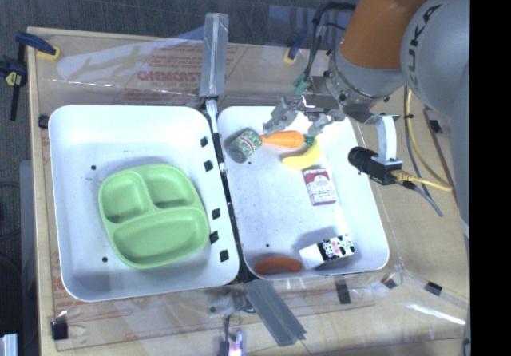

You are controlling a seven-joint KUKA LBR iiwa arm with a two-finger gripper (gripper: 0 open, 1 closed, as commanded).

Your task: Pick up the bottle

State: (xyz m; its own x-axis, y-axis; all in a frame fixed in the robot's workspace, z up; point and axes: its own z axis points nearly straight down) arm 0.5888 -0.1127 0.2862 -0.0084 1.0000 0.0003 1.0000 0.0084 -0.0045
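**Gripper above carrot, bottle not yet grasped**

Gripper [297,119] hangs over the far end of the right bin [369,211], fingers spread apart w/ nothing between them. Directly below: carrot [283,139] and banana [302,156]. The bottle [319,185], red-and-white label, lies flat mid-bin, just nearer the camera than the banana and apart from it. To do this well, I'd shift toward the bottle, align the fingers across its short width, then descend centred so the banana isn't nudged. Can [244,144] sits near the divider; green plate [153,215] is in the left bin.
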